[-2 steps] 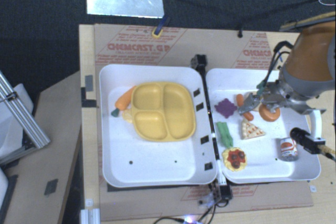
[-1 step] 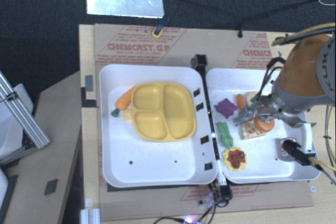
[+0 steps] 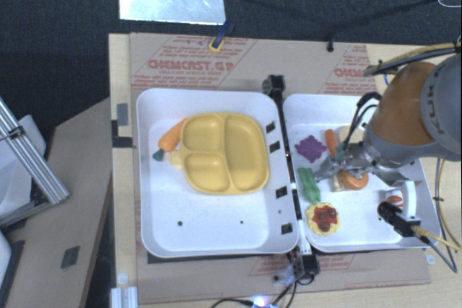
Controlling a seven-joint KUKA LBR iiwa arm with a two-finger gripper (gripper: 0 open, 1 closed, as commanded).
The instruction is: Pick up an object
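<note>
Two shallow white bins sit side by side on a desk (image 3: 118, 83), resting on a sheet of brown cardboard (image 3: 289, 61) printed with red lettering.

The left bin (image 3: 148, 177) holds a yellow plate (image 3: 220, 153) divided into three compartments. An orange toy carrot (image 3: 172, 134) with a green tip lies against the plate's upper left edge.

The right bin (image 3: 361, 231) holds several small toy foods. A purple piece (image 3: 311, 148) lies near the bin's left wall, and a slim orange piece (image 3: 330, 138) is just to its right. Below the purple piece, a long green piece (image 3: 309, 184) lies close to the wall between the bins. Below that, in the bin's lower left corner, is a small round yellow piece (image 3: 323, 218) with red on top, like a tiny pizza. Towards the lower right there is a small red and white piece (image 3: 394, 200), too small to make out.

The grey arm (image 3: 440, 112), with its orange band (image 3: 401, 112), reaches in from the right and bends down over the right bin. Its claw (image 3: 338, 169) is low in the middle of that bin, between the purple piece and the green piece. A round orange piece (image 3: 354, 181) lies just beside the claw, on its right, partly hidden under the wrist. I cannot tell whether the claw is apart or together, and I cannot tell whether it touches the round orange piece. Nothing can be seen gripped in it.
</note>
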